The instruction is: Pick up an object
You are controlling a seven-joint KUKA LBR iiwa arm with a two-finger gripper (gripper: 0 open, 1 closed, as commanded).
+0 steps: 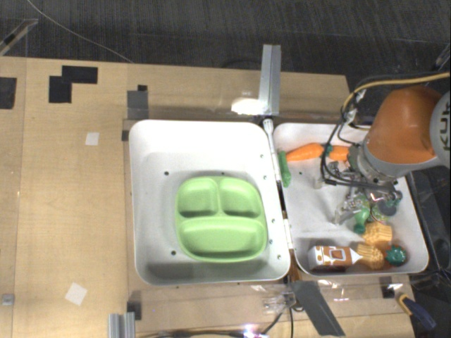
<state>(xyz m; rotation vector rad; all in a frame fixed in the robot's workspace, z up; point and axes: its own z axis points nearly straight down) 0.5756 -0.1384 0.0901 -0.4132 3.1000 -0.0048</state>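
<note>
Hanging low over the right-hand shallow white bin, the hand sits under the grey arm with its orange band, and from where I stand I cannot tell whether it is released or clenched — the wrist and cables cover it, and nothing can be seen caught in it.

Directly under and just below the hand lies a small cluster of toys: a green piece with a shiny wrapper-like bit, a yellow waffle-textured piece touching it on the near side, and a dark green round ball in the bin's near right corner. A brown bottle with a white label lies flat along the near wall, its long axis running left to right, a little to the left of the hand and nearer the camera. The orange carrot-shaped toy lies behind the hand, toward the far wall, also left to right.

So the closest candidate, I judge, is the cluster straight below — a short descent rather than a reach. The left bin holds a light green divided plastic tray, well apart from all this.
</note>
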